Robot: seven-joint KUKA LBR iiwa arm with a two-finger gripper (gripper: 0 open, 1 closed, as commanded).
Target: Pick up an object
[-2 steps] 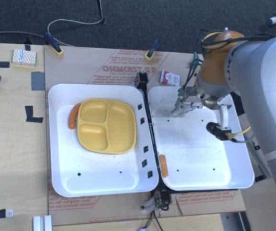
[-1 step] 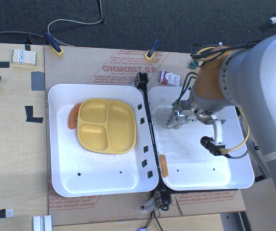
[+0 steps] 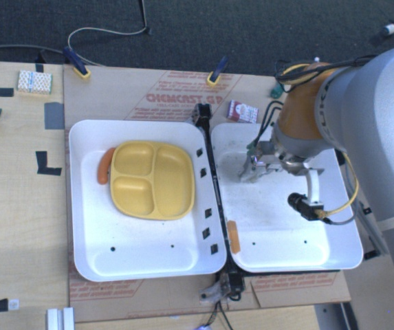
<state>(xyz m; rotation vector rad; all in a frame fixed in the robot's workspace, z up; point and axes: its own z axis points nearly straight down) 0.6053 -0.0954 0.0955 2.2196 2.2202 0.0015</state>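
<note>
Cardboard-topped bench (image 3: 176,98), yellow tray (image 3: 152,179) in left bin (image 3: 86,205); jaws (image 3: 250,170) over right bin (image 3: 279,246), spread seemingly unreadable.

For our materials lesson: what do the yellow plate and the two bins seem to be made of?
The yellow plate looks like moulded plastic with a smooth, dull finish: one even colour, rounded compartment ridges. The left bin and right bin look like thin glossy white plastic with soft rounded rims, though coated metal is possible.

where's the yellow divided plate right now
In the camera view the yellow divided plate lies in the left white bin, toward its upper half, with an orange sausage-shaped thing tucked against its left edge.
</note>
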